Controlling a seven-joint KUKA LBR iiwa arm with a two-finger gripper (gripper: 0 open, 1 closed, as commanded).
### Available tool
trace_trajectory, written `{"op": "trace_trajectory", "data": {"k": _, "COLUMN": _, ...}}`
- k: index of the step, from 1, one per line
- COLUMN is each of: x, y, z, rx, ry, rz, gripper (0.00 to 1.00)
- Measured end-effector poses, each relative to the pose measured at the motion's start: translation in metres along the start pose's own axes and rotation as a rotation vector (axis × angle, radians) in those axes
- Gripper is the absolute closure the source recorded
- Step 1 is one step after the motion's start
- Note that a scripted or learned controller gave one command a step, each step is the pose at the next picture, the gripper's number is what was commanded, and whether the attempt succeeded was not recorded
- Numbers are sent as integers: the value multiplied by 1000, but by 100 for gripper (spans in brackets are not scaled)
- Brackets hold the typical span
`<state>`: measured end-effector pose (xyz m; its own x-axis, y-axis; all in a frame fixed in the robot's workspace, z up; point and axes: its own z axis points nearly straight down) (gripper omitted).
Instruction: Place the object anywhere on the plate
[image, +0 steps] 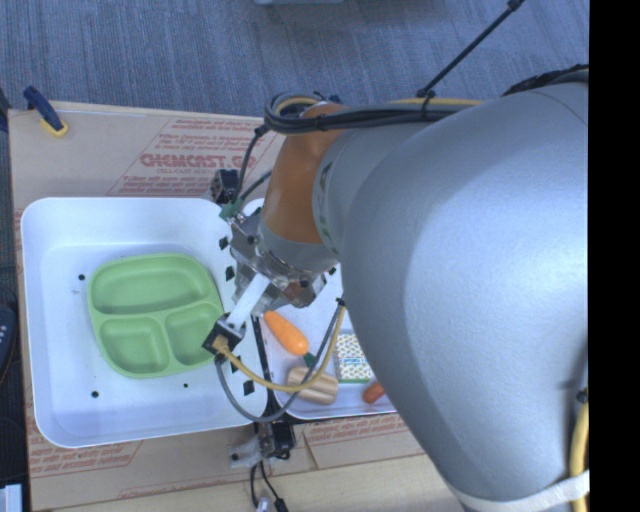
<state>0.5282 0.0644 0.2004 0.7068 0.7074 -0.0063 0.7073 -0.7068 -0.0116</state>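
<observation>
A green plate (150, 313) with three compartments lies in the left white bin (55, 235), and nothing rests on it. My gripper (287, 288) hangs under the orange-banded wrist, above the divide between the two bins and just right of the plate's right edge. An orange carrot-shaped object (285, 333) lies in the right bin directly below the gripper. I see nothing between the gripper and the carrot that shows contact.
The right bin (335, 405) also holds a beige wooden piece (312, 386), a patterned flat packet (350, 356) and a small red-orange item (372, 394). The large grey arm covers most of that bin. A blue clamp (45, 110) sits on the cardboard at far left.
</observation>
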Motion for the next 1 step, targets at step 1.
{"op": "trace_trajectory", "data": {"k": 1, "x": 0, "y": 0, "z": 0, "rx": 0, "ry": 0, "rz": 0, "gripper": 0}}
